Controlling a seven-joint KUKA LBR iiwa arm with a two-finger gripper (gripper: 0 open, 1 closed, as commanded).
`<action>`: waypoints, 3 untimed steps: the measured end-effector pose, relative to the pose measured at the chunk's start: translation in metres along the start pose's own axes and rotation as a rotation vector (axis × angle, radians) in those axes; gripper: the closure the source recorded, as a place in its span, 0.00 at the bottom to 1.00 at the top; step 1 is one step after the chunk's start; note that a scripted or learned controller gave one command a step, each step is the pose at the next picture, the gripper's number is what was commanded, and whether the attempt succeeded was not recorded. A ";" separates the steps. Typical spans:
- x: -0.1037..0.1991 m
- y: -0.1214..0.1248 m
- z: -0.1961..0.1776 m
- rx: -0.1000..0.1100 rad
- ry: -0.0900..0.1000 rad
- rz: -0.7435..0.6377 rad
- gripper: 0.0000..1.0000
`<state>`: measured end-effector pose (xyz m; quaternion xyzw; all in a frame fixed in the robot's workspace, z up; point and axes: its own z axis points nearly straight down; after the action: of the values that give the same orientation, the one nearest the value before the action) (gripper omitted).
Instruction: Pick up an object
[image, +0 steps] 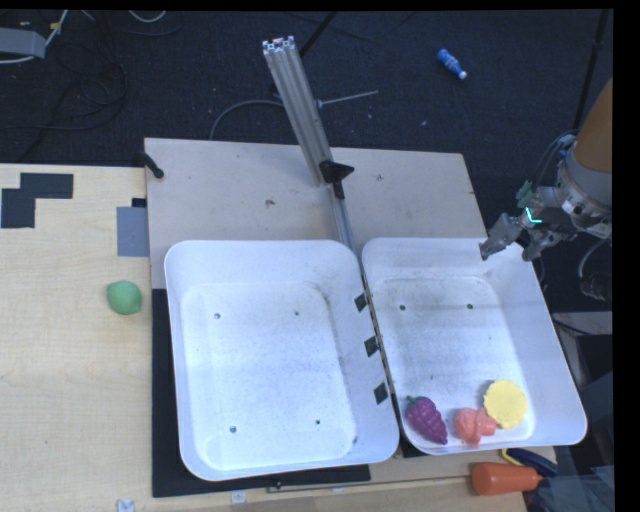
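A green ball (124, 297) lies on the wooden bench far to the left of the gripper, outside both bins. The left bin (190, 265) sits next, well left of the gripper and lower in the view. A metal rail (300, 105) slants up from the seam between the bins, up and to the gripper's left. The right bin (560, 345) lies just below and left of the gripper; along its near edge, well below the gripper, three toys rest in a row: a purple grape bunch (426, 419), a pink toy (473, 424) touching it or nearly so, and a yellow round piece (506, 402) just beside that. An orange toy (503, 478) lies outside the bin, below them. The gripper (510, 243) hangs over the right bin's far right corner, with nothing between its fingers; whether they are parted or closed cannot be made out.
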<state>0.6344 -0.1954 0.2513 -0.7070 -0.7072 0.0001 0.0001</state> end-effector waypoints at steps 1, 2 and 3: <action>0.000 0.000 0.000 0.000 0.000 0.000 0.00; -0.003 0.003 0.044 0.003 0.001 0.000 0.00; 0.000 0.005 0.087 0.003 0.001 -0.001 0.00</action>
<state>0.6393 -0.1955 0.1640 -0.7066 -0.7076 0.0010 0.0016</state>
